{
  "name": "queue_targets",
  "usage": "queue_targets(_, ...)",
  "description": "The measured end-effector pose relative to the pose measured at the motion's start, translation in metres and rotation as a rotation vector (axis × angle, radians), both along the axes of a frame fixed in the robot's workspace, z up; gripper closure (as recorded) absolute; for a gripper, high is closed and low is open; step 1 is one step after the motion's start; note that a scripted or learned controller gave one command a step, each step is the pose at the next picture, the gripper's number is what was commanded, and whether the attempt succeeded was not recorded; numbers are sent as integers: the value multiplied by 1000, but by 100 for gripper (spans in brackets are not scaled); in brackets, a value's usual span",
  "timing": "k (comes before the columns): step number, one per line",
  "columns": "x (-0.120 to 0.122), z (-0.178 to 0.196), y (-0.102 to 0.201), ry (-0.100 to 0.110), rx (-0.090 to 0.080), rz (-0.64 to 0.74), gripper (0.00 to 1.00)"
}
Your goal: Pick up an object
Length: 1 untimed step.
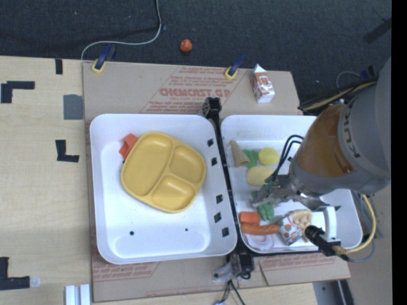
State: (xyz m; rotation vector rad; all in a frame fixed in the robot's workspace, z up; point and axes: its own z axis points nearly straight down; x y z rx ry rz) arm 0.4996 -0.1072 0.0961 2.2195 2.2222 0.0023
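My gripper (266, 202) reaches down into the right bin (236, 127), over a heap of toy food. Under and around it lie a yellow lemon-like piece (257, 175), a second yellow piece (269, 155), a green item (252, 155) and a tan cone (238, 152). An orange carrot-like piece (259, 229) and a red piece (248, 217) lie at the bin's front, beside a printed packet (294, 225). The grey arm with its orange band (321, 148) covers the bin's right side.
The left bin (159, 240) bears a yellow divided plate (164, 171) with an orange-red item (128, 144) poking out at its upper left. A small carton (262, 85) and a tiny orange ball (186, 45) lie behind the bins.
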Motion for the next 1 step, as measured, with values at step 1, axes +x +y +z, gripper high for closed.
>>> queue_targets(1,37,93,68,-7,0,8,100)
